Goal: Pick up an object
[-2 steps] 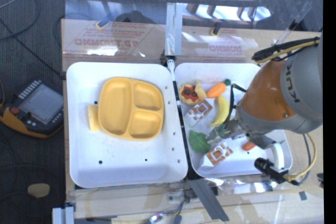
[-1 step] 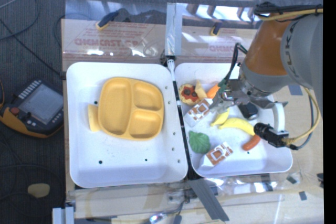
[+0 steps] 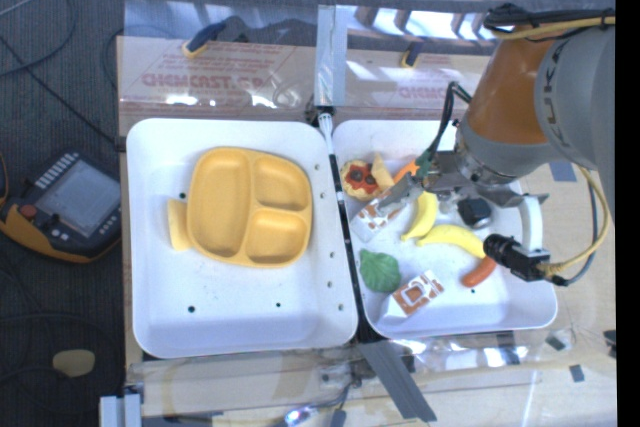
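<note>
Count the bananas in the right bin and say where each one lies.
2. One banana lies tilted near the bin's middle, just below the gripper. The other banana lies right beside it, toward the bin's front. The arm may hide more.

The left bin (image 3: 150, 315) holds a yellow divided plate (image 3: 248, 206) with three compartments, set toward the upper middle. On the dark carpet at far left lies an orange-cased control pendant (image 3: 62, 207) — screen up — with thin cables (image 3: 60, 5) trailing above it.
</note>
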Motion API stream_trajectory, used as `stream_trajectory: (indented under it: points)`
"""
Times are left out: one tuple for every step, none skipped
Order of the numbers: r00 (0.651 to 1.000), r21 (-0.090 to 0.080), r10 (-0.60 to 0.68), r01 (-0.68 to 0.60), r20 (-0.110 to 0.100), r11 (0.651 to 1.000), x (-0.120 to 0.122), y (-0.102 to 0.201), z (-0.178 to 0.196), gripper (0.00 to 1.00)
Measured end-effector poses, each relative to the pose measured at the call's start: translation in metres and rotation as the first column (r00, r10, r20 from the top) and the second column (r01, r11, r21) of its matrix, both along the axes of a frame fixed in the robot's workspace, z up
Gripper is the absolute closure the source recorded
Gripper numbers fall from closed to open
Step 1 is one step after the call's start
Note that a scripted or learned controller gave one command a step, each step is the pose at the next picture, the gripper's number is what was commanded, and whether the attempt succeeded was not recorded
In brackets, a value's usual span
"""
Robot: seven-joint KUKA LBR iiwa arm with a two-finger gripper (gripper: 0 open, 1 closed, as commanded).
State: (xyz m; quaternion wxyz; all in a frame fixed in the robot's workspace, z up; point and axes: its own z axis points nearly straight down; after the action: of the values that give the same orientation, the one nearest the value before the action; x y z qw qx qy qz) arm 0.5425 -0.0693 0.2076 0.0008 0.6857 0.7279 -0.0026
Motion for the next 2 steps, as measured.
stream_trajectory:
  points:
    - [1.0, 0.004, 0.022, -0.022, 0.001, 1.0, 0.039, -0.024, -0.108, 0.0]
    - [0.998, 0.003, -0.062, 0.061, 0.022, 0.998, -0.034, -0.029, -0.115, 0.0]
